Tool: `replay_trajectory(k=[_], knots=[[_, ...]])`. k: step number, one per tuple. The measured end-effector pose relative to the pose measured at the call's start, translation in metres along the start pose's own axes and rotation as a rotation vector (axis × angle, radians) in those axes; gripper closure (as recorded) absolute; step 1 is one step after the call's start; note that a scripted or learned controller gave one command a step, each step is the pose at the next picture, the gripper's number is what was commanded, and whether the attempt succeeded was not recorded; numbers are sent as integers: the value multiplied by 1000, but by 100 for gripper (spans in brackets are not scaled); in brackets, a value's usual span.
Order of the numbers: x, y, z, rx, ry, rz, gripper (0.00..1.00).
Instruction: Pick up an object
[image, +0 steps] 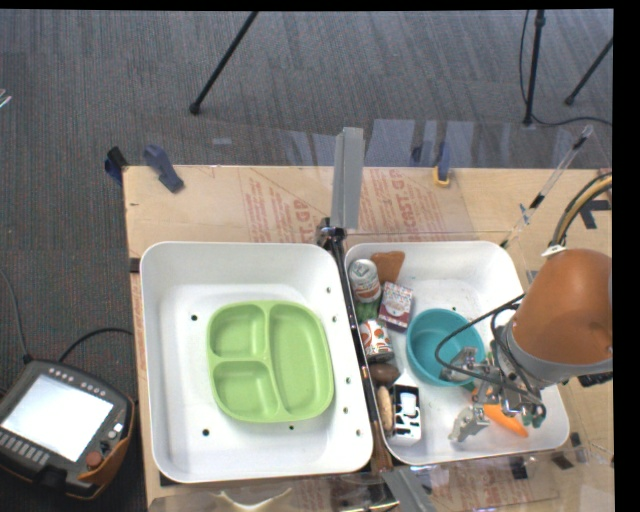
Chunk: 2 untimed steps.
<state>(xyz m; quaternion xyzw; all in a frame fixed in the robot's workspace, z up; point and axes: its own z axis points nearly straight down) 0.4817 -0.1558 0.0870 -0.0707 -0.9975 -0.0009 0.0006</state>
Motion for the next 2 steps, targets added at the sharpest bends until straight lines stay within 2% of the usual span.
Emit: replay_trajectory(k=[1, 2], knots=[[-79, 52, 0, -1, -2, -110, 0], [-122, -41, -2, 1, -4, 146, 0]])
